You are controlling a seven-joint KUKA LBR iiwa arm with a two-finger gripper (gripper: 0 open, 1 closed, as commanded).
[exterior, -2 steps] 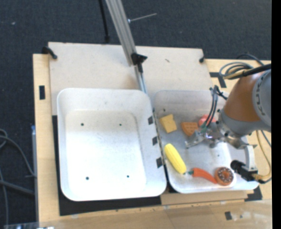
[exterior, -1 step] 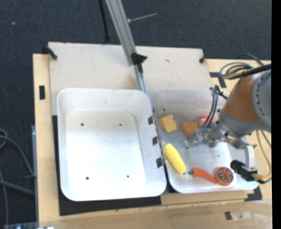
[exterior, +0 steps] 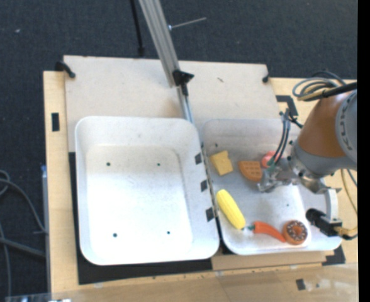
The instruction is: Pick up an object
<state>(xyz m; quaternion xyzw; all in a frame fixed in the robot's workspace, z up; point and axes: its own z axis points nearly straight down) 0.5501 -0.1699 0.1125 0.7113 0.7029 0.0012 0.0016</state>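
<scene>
The arm is reaching into the right bin from the bin's right side, its orange band above the wrist, and the gripper is hanging low over the middle of the bin's floor. Whether it is spread or pressed together cannot be told from this slant, and nothing is visibly sitting in it.

Several candidates are lying in this bin. A waffle-like brown piece is resting just beside the gripper, toward the bin's far edge. A small red object, partly hidden by the wrist, is lying next to it. A yellow block is sitting near the bin's left wall, a yellow corn cob is lying along that wall toward the near edge, and an orange carrot and a round brown disc are lying by the near edge. The left bin is sitting alongside.

To do this step well, the program should probably be picking one piece that is standing apart, centring over it, and descending straight; the brown piece looks flat, so a shallow pinch may slip. The corn cob looks easier, taken across its width.
</scene>
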